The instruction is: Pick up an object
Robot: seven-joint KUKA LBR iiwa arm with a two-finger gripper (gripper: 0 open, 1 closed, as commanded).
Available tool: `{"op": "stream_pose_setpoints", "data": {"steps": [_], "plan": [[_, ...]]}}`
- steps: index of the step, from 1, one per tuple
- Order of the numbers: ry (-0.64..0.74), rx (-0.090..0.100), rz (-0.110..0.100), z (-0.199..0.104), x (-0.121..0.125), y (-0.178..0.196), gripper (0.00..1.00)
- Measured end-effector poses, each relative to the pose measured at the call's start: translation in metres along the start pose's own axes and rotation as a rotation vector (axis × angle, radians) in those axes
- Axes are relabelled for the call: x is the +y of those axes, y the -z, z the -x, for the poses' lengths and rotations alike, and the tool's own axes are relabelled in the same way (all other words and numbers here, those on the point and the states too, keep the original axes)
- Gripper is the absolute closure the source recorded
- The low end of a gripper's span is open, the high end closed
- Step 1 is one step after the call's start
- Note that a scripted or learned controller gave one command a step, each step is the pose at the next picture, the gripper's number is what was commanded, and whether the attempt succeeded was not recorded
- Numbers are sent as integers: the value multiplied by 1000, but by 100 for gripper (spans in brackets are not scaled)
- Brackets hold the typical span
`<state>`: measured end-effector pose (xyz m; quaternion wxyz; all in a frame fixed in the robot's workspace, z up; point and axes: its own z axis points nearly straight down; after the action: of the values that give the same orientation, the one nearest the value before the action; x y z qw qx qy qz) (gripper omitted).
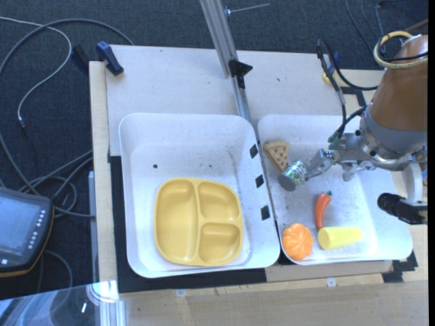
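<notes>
My gripper reaches in from the right over the right bin, its tip right against a small silver and green can. The can is tilted, with a dark shadow just below it on its left. Whether the can is gripped or only touched I cannot tell. A tan wedge-shaped pizza slice lies just up-left of the can. In front of the gripper lies an orange carrot. An orange round fruit and a yellow block sit at the bin's near edge.
The left bin holds a yellow divided plate. A metal pole rises along the divider between the bins. Black cables trail behind the arm, and a black part sticks out at the right.
</notes>
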<state>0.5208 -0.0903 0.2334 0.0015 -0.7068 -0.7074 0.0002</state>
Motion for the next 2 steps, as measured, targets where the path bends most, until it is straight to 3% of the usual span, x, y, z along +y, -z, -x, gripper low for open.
{"op": "stream_pose_setpoints", "data": {"steps": [1,2], "plan": [[0,0,1,0,0,0,0],[-1,1,-7,-6,2,-62,0]]}}
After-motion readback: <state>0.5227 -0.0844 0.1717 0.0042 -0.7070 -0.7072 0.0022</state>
